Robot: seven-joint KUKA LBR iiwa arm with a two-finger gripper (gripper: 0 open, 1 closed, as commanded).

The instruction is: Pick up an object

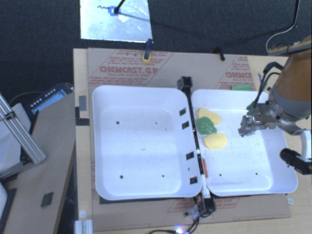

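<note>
Gripper (245, 129) hovering over right bin (253, 177), grip state can't tell. Green obj (205, 126) sitting btwn two yellow pcs (215, 141), left of it.

High slanted overhead onto both bins (146, 94)

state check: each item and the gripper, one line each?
upper yellow piece: lying in right bin, by the divider.
green piece: lying between the yellow pieces, touching both.
lower yellow piece: lying free.
gripper: over right bin, apart from the pieces.
left bin: flat on bench.
</note>
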